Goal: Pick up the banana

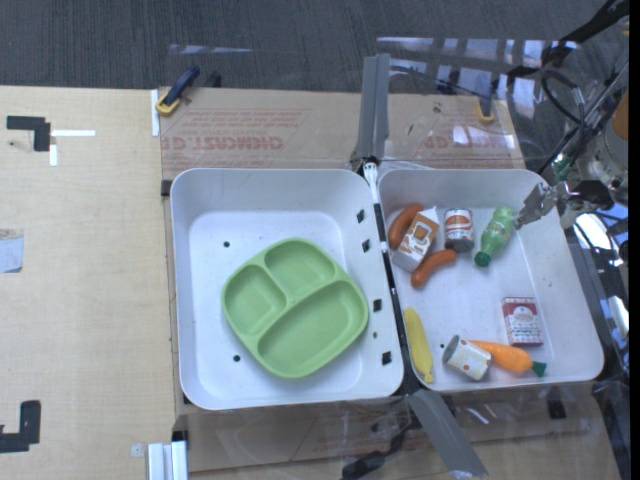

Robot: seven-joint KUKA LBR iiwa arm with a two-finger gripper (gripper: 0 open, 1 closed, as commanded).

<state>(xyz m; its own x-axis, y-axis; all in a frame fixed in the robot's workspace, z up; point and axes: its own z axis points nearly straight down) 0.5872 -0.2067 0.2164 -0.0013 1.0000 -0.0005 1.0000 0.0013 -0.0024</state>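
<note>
Clearly nothing is done yet: the banana (418, 345) lies untouched along the right bin's (585, 298) left wall near its front corner, while the gripper (541, 202), fingers seemingly apart and empty, hovers at the far right edge.

The plate (295, 308) lies in the left bin (190, 298); the banana (418, 344) in the right bin (570, 268).

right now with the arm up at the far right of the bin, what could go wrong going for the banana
1. The banana lies tight against the right bin's left wall, so a finger may hit the wall instead of straddling it.
2. A small can and a carrot lie just beside it and could be bumped or grabbed by mistake.
3. The gripper is at the bin's far right by the green bottle, which it could knock on its way across.
</note>
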